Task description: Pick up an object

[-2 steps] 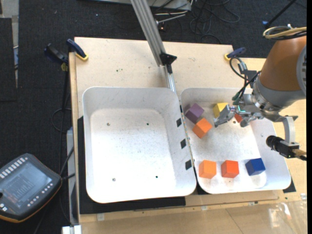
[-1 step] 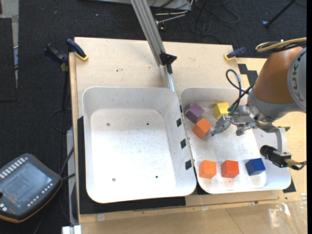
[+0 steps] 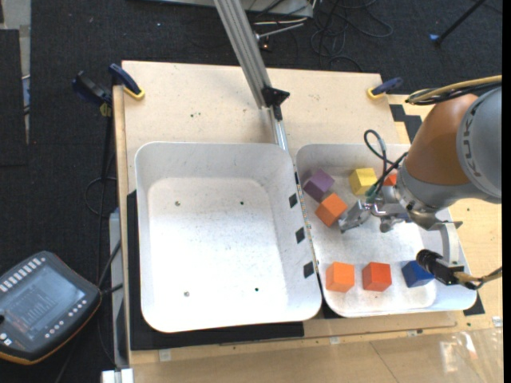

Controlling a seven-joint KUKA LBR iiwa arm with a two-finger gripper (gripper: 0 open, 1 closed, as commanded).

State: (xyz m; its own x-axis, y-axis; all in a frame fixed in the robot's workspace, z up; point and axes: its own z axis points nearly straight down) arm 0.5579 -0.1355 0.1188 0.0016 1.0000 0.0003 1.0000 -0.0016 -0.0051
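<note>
Apparently the approach step is in hand: the end effector hangs low in the right bin, just right of an orange block, with nothing visibly between its fingers; how far they are spread I cannot tell. Next it needs to centre over one block, straddle it and close. Counted: two bins on the tabletop; the right one shows a purple block, a yellow, a blue, and three orange ones, the other two at and. The left bin is bare.

You saw the gripper low in the right bin, just beside the orange cube, with the purple cube above that cube.
</note>
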